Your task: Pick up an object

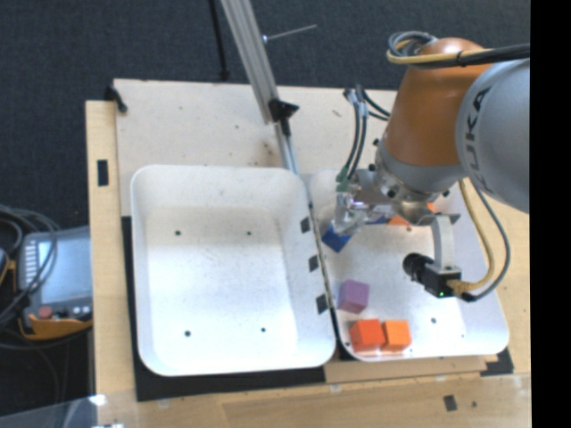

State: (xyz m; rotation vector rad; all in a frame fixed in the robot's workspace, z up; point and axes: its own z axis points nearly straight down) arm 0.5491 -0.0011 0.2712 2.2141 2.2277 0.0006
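Gripper (343, 226) over blue block (335, 238) (right bin (477, 328), nr divider).

The arm (486, 105) was a smooth grey shell with part of the KUKA lettering in black, and a broad rounded orange band (428, 105) sat above the wrist. Thin dark cables looped down its near side, a pale coil lay on top, and a small black unit with a green light hung below
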